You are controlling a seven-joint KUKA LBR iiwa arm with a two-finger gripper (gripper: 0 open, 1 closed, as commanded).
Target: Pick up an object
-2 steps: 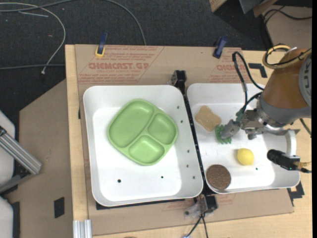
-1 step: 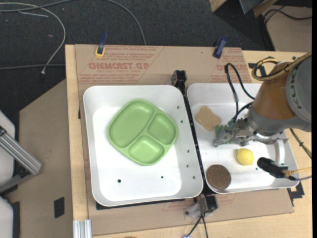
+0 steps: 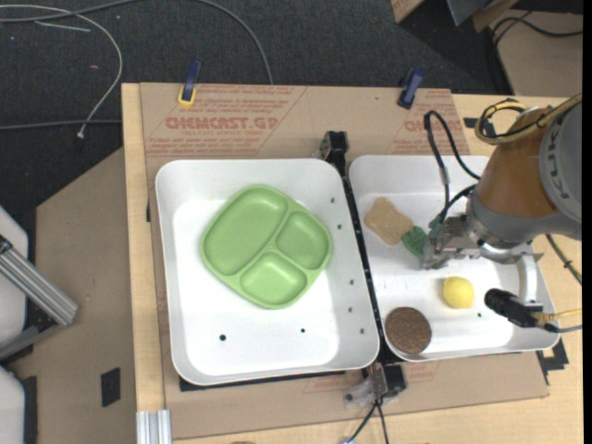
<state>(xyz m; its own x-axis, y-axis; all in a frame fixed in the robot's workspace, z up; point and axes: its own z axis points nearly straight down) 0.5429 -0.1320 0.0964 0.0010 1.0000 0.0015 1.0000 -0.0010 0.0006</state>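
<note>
my gripper point(image 3: 433, 248) sits low in right bin point(image 3: 518, 336), against green object point(image 3: 413, 240) beside tan sponge point(image 3: 388, 221); i can't tell its opening

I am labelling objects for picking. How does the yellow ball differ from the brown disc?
The ball is yellow and round; the disc is brown and flat. The ball looks smaller than the disc. The ball lies in the open; the disc sits at the bin's near corner. Both lie in the right bin.
</note>
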